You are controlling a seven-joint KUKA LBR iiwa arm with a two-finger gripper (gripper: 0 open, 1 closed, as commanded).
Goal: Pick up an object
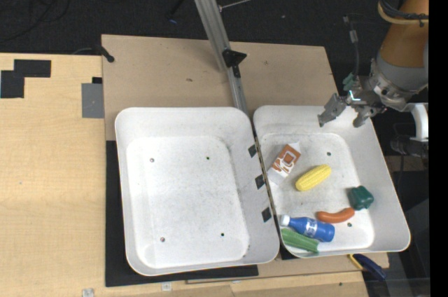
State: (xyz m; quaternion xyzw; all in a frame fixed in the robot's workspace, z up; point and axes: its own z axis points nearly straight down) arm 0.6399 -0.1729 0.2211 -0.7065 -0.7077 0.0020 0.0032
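Gripper [344,112] parked at upper right of frame, jaws spread wide, nothing between them.
Corn [313,178] lower down, mid right bin [392,218]; could roll away or slip out sideways if pinched off-centre.

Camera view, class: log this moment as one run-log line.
gripper: open, holding nothing, above right bin's far edge | right bin: corn cob, carton, blue bottle, orange carrot | pick: not yet

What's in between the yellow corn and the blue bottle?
In the camera view, the orange carrot lies roughly between the yellow corn and the blue bottle.
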